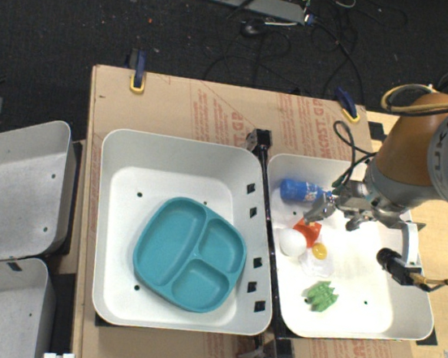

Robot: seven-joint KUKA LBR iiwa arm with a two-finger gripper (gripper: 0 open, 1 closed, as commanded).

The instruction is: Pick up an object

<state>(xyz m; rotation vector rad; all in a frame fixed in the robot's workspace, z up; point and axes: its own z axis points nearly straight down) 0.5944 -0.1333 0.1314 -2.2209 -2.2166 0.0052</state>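
Gripper point(329, 203) low in right bin — small red plastic object point(308, 232) just below-left; grasp state — cannot tell, view too coarse.

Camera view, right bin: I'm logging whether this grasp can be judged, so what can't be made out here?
- Tool: its tips lie low against the clutter, too small to read; the grey wrist covers the rest.
- Blue object: its right end is hidden behind the tool.
- Red object, white ball and yellow piece: bunched together, so the shapes blur into one another.
- Green object: too small to identify.
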